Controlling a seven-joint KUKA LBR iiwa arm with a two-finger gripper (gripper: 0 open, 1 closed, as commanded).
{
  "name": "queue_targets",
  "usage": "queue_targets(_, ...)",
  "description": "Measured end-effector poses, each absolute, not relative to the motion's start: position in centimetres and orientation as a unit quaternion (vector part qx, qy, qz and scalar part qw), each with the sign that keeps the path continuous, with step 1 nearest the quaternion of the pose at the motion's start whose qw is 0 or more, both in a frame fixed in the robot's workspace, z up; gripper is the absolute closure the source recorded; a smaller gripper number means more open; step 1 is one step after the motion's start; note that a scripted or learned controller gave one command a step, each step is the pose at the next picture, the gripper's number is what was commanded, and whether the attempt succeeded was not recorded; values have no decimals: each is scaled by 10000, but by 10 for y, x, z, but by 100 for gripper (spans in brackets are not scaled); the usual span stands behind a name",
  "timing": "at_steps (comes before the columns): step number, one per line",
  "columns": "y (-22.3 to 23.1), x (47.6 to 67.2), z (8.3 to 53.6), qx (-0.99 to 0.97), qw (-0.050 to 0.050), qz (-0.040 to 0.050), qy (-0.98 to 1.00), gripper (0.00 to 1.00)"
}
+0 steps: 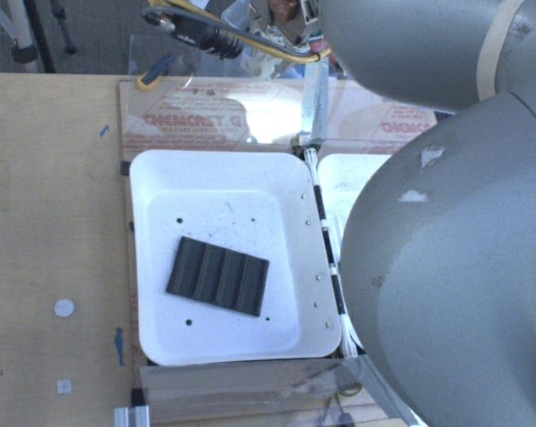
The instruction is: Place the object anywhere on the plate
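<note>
One dark ribbed rectangular slab [218, 277] lies flat and slightly askew on the floor of the left white bin [152, 181], untouched, so by my reading the placing is all still to do. Its top shows parallel grooves. Whether the gripper is apart or together, I cannot tell; the grey arm [446, 265] covers the right bin

Red mirrored lettering is showing on the clear panel [216, 114] standing behind the left bin [152, 194]; it is reading roughly as "CHEMCAST", reversed and partly washed out by glare. A second patch of the same red print is sitting further right on the panel, too cut off to read.
</note>
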State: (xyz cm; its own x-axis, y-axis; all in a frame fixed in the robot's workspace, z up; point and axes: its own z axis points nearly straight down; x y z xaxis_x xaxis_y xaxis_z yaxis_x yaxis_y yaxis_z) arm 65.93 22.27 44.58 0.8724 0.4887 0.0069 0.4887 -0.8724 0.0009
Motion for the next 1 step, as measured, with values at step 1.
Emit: queue_targets(1, 222, 660, 456, -9679, 7, -50, -2514, 100)
